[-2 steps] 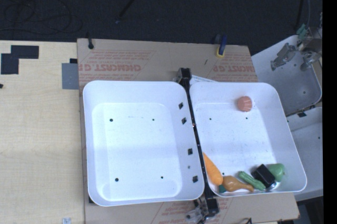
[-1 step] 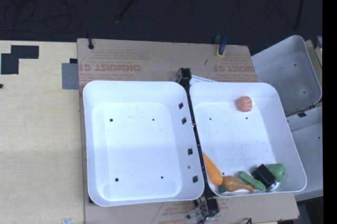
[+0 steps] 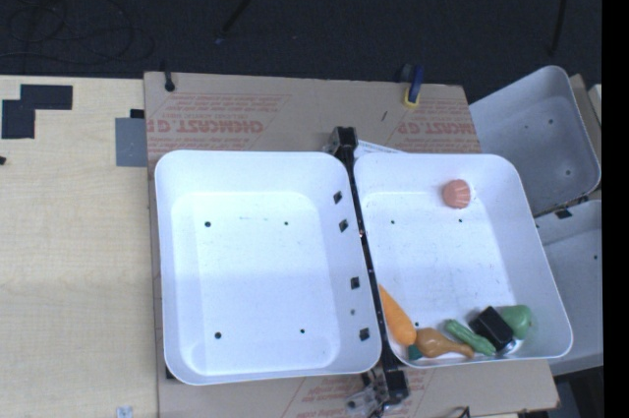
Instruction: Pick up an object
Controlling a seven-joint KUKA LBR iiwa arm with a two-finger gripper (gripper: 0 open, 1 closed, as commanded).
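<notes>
The right bin [image 3: 511, 172] holds a small pink ball [image 3: 456, 194] near its far right corner. Along its near edge lie an orange carrot-shaped piece [image 3: 395, 313], a tan piece [image 3: 439, 342], a green pod-shaped piece [image 3: 469, 337], a black block [image 3: 491, 327] and a green rounded piece [image 3: 516, 317], packed close together. The left bin [image 3: 167, 239] stands beside it, sharing the middle divider.
Both bins rest on a brown cardboard sheet [image 3: 295, 116] on a light wooden bench [image 3: 69, 249]. A grey metal plate [image 3: 536, 131] leans at the right. A blue and yellow clamp [image 3: 413, 87] sits at the cardboard's far edge.
</notes>
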